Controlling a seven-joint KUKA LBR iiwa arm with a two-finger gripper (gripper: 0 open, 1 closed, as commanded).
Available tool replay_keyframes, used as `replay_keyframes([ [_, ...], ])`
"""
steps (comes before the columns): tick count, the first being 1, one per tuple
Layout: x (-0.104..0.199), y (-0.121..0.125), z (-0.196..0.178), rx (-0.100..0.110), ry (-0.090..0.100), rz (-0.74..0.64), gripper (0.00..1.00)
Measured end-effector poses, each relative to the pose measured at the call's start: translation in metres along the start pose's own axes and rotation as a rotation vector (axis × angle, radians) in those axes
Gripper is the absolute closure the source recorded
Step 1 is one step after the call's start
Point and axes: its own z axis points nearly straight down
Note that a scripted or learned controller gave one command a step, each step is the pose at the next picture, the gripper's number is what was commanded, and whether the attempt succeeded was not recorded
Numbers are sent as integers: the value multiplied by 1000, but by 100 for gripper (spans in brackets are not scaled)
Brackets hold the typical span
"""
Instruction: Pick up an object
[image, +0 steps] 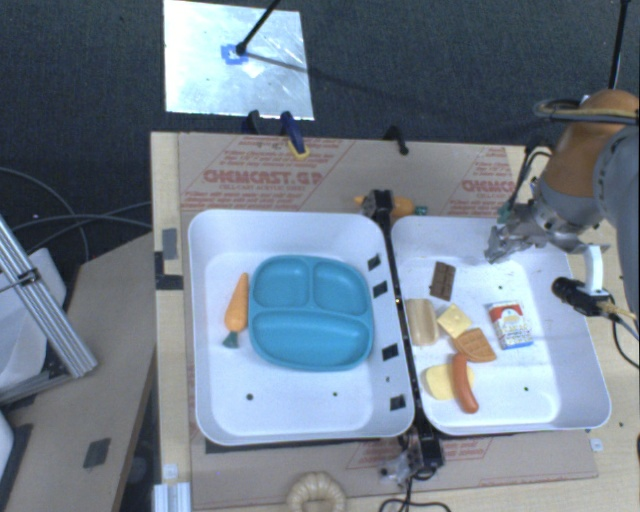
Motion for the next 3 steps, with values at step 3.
replay_keyframes([
  [3, 47, -13, -128, 5, 4, 0, 100],
])
